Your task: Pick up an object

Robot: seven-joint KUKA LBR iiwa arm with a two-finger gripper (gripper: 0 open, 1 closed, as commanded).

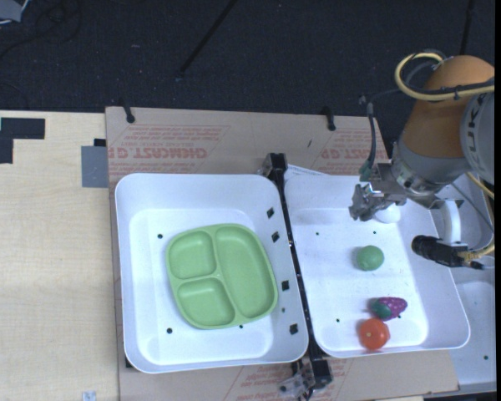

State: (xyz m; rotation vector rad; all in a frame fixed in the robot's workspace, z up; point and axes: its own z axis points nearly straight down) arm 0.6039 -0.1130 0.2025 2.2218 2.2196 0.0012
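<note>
right bin (334, 192): white object (388, 214) beside gripper (366, 205)

The two bins (142, 224) are white. In the left one lies a light green plate (221, 276) with three parts. In the right one there is a green ball (369, 258), a purple thing (389, 307) with a bit of green on it, and an orange-red ball (373, 334). A small white thing (388, 215) sits by the gripper (366, 205) — that part is grey metal. The arm (438, 140) is grey with an orange band. The bench (42, 257) is pale wood, with dark squares on it.
</note>
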